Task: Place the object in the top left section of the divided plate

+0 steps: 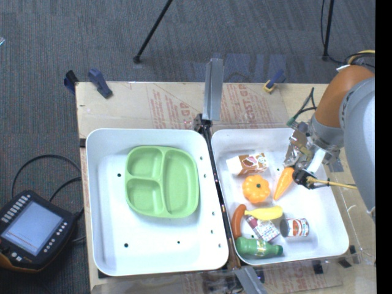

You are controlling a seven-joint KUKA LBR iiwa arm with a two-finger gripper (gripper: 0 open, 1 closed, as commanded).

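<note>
Two white bins sit side by side on your bench, and the action is all on the right. In the left bin (104,237) you have the green divided plate (162,181), lying flat with a long section on its right side and two smaller sections stacked on its left; every section looks bare green.

Over in the right bin (331,225), the toy food is bunched toward the middle. You can see a small snack box (248,163) near the top, an orange pumpkin (256,189) just below it, and a carrot (283,183) leaning at a slant just beside the pumpkin, its thick end up. Lower down there's a yellow banana (265,213), a red sausage (238,220) along the bin's left wall, a small packet (264,229), a can (295,227) on its side with a red label, and a green bottle (260,247) lying along the bottom edge.

Your arm (352,103) comes in from the right, orange band showing above the wrist, and the gripper (298,163) is down inside the right bin, right at the carrot's upper end. From this angle you can't tell how the fingers stand, nor whether anything is between them; the dark hardware blurs together there. The carrot touches or very nearly touches the tool, well apart from the plate.
</note>
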